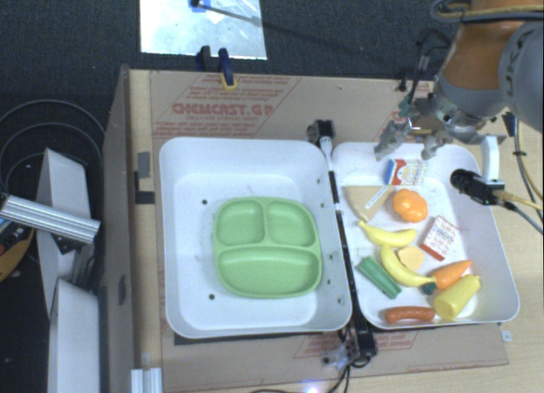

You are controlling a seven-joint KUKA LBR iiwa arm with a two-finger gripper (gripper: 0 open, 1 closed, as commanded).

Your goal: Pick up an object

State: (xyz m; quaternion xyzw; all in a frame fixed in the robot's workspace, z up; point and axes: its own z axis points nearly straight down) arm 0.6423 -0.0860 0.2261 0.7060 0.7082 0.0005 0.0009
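Observation:
My gripper (407,145) hangs over the back of the right bin (501,251), its two fingers spread apart with nothing between them. Just below it lies a small red, white and blue carton (398,171). In front of that sit an orange (410,205) and a pale cheese wedge (364,200). Two bananas (388,234) (403,270), a red box (439,238), a carrot (451,272), a green cucumber piece (376,276), a yellow fruit (456,296) and a sausage (408,316) fill the bin's front half.
The left bin (183,213) holds a green divided plate (268,245). A ridge between the bins runs down the middle (337,230). Both bins rest on a cardboard sheet (225,102).

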